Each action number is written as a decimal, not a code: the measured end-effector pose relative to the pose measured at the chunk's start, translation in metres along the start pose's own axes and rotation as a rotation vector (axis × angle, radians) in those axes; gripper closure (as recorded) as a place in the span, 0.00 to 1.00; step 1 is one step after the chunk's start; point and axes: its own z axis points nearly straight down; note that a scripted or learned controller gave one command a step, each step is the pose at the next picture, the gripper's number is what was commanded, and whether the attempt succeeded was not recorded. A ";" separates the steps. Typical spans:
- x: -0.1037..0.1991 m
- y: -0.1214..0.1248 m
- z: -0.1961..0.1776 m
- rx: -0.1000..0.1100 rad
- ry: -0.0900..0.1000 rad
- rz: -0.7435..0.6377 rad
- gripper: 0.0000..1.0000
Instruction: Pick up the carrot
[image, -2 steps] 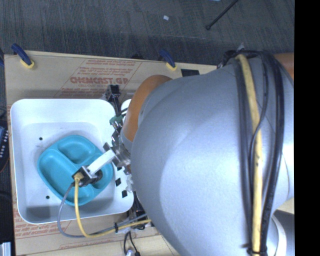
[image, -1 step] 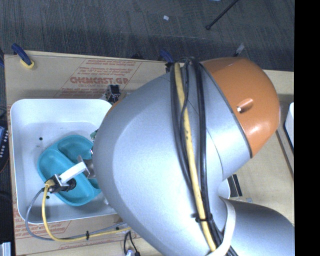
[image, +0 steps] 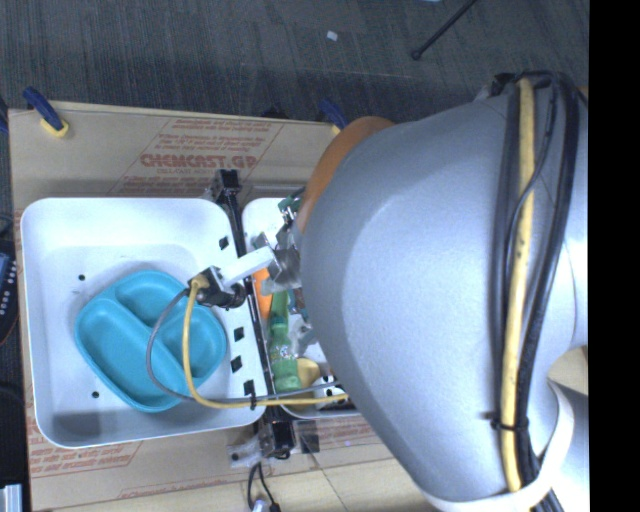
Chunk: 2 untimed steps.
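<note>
Two white bins sit side by side on my counter (image: 130, 165), which is lined with brown cardboard printed in red; I can just make out "CHEMCAST GP". The left bin (image: 40, 300) holds a blue dish (image: 130, 345) with two hollows, and there is open white floor along its top and left walls. My arm (image: 440, 290) covers most of the right bin (image: 262, 212), leaving a narrow strip by the divider. In that strip I see an orange bit, likely the carrot (image: 261, 290), beside green things (image: 283, 372). A yellow cable (image: 187, 345) loops over the dish. My gripper (image: 283, 262) is at that strip; I cannot tell whether it is open or holding anything.
</note>
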 end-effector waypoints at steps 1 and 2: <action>-0.045 0.007 -0.122 -0.003 -0.003 -0.205 0.00; 0.008 -0.017 0.007 0.002 -0.016 -0.329 0.00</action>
